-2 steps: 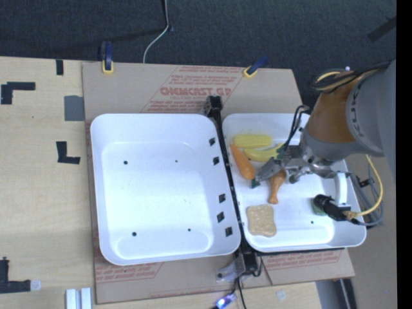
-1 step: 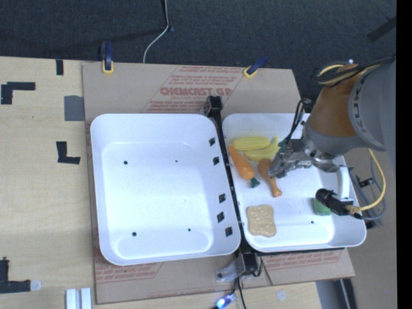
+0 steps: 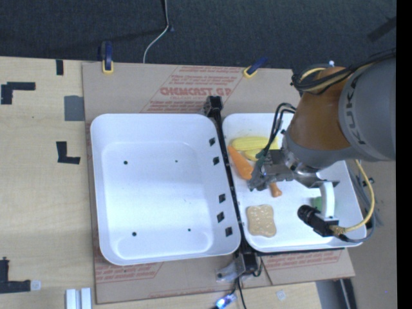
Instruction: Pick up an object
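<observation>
While the gripper (image 3: 262,176) sits low in the right bin (image 3: 353,192), it is bunched over a cluster of items, and I can't tell its state; the wrist blocks the view. Nothing is visibly held.

The carrot (image 3: 241,165) lies touching or just beside the gripper on its left, toward the divider between the bins. Its long axis runs diagonally, from upper left near the divider to lower right, passing under the gripper, where a small orange bit (image 3: 275,190) shows.

The banana (image 3: 252,144) is just behind the carrot, lying roughly across the bin. The tan slice (image 3: 261,221) lies flat nearer the front wall, apart from the gripper.

My read: the carrot is the nearest target. A clean grasp needs the closing line across that diagonal, not along it. The left bin (image 3: 116,134) plays no part.
</observation>
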Available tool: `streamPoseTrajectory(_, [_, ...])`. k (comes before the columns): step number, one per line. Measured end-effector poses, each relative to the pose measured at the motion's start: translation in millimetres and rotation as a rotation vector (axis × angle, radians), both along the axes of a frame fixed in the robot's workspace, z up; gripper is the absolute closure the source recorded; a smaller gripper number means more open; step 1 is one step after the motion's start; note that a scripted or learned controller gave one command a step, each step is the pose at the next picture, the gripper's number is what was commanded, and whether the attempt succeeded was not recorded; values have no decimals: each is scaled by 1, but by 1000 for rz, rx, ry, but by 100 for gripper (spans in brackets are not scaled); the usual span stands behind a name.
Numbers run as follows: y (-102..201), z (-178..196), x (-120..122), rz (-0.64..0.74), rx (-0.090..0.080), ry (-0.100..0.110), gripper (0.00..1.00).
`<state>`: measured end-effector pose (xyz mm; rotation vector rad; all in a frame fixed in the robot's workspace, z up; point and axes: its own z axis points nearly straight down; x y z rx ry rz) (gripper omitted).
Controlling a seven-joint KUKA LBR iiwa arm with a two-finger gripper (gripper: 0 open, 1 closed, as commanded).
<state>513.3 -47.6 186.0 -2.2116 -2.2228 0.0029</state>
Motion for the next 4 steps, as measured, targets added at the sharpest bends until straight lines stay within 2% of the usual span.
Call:
streamPoseTrajectory(1, [-3, 7, 2, -2, -2, 0, 100])
streamPoseTrajectory(2, [96, 260, 9, 5, 0, -23, 100])
streamPoseTrajectory(3, [93, 124, -33, -5, -5, 11, 100])
streamPoseTrajectory(4, [128, 210, -29, 1, -1, -11, 100])
